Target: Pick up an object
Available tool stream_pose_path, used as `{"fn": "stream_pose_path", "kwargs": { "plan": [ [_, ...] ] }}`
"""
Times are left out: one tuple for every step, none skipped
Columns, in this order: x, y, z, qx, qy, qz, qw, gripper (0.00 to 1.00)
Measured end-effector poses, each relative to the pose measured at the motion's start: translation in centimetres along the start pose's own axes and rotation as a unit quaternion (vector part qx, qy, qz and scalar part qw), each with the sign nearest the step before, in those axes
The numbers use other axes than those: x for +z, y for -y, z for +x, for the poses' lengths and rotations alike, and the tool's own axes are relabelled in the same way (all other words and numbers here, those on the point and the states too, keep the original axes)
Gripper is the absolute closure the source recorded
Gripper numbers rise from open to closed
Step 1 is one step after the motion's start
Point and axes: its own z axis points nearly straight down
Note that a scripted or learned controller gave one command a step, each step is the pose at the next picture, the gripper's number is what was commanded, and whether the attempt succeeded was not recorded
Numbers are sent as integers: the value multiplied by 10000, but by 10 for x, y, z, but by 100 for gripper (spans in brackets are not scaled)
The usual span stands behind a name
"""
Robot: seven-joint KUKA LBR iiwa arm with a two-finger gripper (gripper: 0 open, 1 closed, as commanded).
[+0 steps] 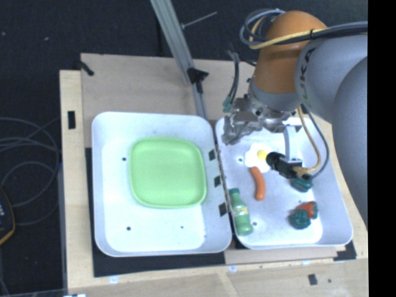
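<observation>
Fingers (234, 132) hang at the right bin's (331, 184) upper left corner; whether they are spread or closed I cannot tell. Just below-right lie a fried egg toy (255, 158) and an orange carrot (258, 183)

Two white bins (111, 184) — one green plate (167, 172), one green bottle (239, 212).

Pale wooden bench (74, 166) against dark floor (31, 42), loose cables (25, 147).

Plate (167, 172) in left bin (105, 166); bottle (239, 211), carrot (258, 182) in right bin (331, 221).
</observation>
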Motion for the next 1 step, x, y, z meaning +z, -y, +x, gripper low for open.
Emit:
{"fn": "stream_pose_path", "kwargs": {
  "plan": [
    [-12,-4,54,5,1,-2,10000,100]
  ]
}}
